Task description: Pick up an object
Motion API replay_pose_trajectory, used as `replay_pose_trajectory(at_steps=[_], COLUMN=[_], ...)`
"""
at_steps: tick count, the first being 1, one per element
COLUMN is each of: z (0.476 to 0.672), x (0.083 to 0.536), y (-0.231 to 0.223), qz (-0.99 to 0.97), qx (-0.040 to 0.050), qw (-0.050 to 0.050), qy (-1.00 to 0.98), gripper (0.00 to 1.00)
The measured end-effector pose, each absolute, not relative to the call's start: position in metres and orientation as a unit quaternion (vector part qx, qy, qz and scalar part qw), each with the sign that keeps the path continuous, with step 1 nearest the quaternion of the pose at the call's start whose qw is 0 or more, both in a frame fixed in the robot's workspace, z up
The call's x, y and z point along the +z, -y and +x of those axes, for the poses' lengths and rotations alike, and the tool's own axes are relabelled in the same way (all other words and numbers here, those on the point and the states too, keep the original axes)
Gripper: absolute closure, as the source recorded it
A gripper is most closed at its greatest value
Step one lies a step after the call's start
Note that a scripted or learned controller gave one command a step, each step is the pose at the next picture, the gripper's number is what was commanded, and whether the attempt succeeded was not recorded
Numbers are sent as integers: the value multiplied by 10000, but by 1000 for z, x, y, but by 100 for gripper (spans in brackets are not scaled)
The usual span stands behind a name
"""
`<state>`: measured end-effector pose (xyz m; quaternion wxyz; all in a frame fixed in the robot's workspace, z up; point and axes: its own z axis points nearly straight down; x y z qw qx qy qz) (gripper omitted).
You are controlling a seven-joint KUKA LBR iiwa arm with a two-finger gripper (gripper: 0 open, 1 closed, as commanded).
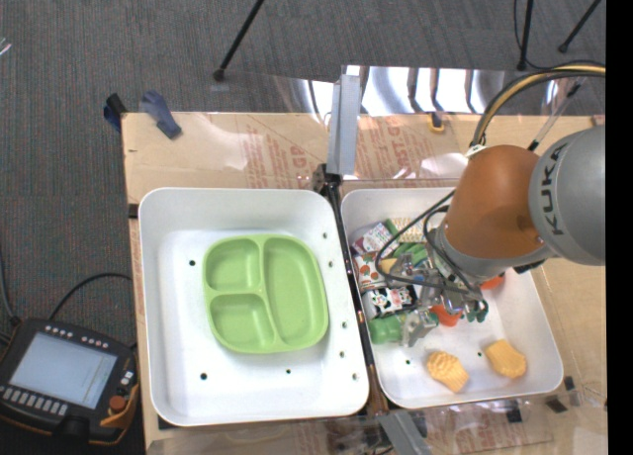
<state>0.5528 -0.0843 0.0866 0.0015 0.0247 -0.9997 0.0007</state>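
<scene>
The right bin (546,344) holds several small things. A pink and white carton (374,236) lies near its far left corner, with a black and white carton (388,300) and a green object (386,329) nearer the front. Two yellow-orange food pieces (447,371) (505,358) lie at the front. My gripper (440,310) hangs low over the middle of this bin, just above a small red object (447,318) and right of the cartons. The orange wrist hides much of the bin's centre.
The left bin (163,245) holds a light green divided plate (265,293). A metal post (342,127) stands behind the wall between the bins. A teach pendant (64,369) lies on the floor at lower left.
</scene>
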Motion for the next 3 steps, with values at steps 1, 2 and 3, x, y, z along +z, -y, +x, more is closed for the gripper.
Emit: replay_pose_trajectory(at_steps=[1,2,3], z=[552,565,567], x=[96,251,170], y=[83,59,106], qz=[274,568,2216], qx=[9,3,-18], qw=[49,-64,19], qy=[9996,9984,9751], gripper=[100,100,100])
